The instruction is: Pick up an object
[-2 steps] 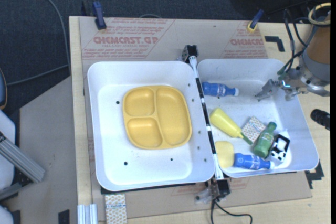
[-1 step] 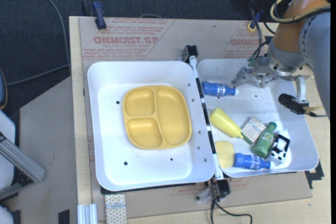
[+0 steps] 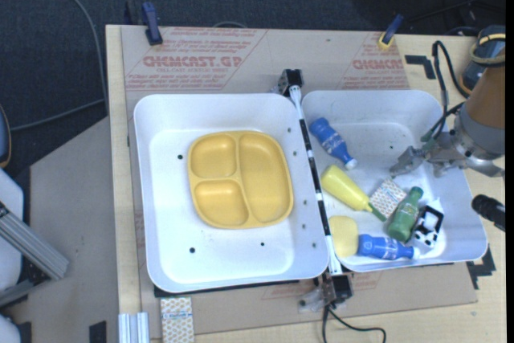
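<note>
The gripper (image 3: pixel 411 159) hangs over the right bin (image 3: pixel 363 104), above and slightly right of the green bottle (image 3: pixel 405 213), and its fingers look spread with nothing between them, though at this slant I would not swear to it. No object is picked yet. The likely candidates crowd around the green bottle: a small patterned packet (image 3: pixel 387 195) touches it on its left, the yellow bottle (image 3: pixel 347 187) lies further left, a blue bottle (image 3: pixel 384 247) lies just below it, and a black-and-white item (image 3: pixel 430 224) sits just to its right. The risk is plain: in such a tight cluster a descending finger may land on a neighbour, and a round bottle may roll aside. The blue bottle (image 3: pixel 332 140) up and left of the green one lies apart and is safer.
</note>
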You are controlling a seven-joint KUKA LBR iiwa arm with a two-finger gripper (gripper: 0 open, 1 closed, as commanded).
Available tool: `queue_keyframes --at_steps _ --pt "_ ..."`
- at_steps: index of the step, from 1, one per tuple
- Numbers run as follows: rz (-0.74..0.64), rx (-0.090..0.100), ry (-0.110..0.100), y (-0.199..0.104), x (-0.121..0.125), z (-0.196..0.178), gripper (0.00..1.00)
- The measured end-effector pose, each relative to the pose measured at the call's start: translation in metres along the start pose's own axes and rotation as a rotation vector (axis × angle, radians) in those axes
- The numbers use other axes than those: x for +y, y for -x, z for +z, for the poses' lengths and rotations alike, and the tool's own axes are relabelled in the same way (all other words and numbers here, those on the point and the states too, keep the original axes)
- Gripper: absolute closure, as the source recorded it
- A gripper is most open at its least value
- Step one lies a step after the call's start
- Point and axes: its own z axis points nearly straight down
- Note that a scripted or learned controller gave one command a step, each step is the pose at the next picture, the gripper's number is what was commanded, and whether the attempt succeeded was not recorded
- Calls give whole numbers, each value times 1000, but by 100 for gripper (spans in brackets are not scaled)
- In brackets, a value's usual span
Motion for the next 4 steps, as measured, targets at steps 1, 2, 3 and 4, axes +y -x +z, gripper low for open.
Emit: queue_keyframes --at_steps 1,2,3,4 --pt "-1 -2 9 -27 -45 39 0" --pt "0 -3 11 -67 -64 40 0" --pt "0 -2 3 12 -59 25 0" --pt "-2 0 2 -32 -48 -92 0"
